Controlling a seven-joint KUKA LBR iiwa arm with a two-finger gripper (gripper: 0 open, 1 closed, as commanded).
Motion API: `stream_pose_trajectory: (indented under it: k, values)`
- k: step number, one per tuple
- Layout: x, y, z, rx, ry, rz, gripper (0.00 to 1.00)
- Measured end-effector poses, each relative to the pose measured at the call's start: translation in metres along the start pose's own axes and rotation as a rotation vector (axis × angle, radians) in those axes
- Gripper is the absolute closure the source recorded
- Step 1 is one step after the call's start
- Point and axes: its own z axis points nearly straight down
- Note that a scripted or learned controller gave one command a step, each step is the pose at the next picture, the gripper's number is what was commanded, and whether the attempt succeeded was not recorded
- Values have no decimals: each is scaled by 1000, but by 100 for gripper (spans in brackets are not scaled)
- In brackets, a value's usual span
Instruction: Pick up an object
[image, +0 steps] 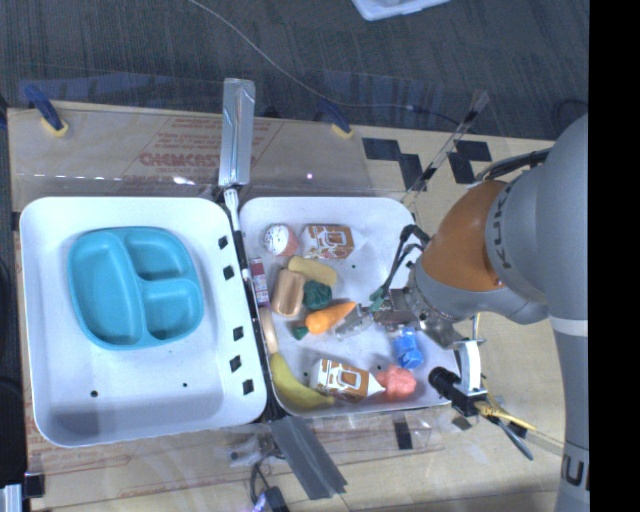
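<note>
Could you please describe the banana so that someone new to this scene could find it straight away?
Look in the right bin, at its lower left corner beside the divider. The banana lies there, just left of a small carton. It is the only long, curved yellow item.

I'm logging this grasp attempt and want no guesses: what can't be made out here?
- Gripper: the wrist hides its fingers in the camera view; open, shut or holding is unreadable.
- Blue object: partly under the gripper body, identity unclear.
- Carton label: too small to read.
</note>
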Motion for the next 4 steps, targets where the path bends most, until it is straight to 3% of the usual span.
stream_pose_trajectory:
  k: [1, 2, 3, 4]
  values:
    - [49, 21, 20, 0, -1, 86, 0]
    - [49, 20, 14, 6, -1, 82, 100]
    - [49, 20, 14, 6, -1, 82, 0]
    - [64, 68, 21, 2, -3, 347, 0]
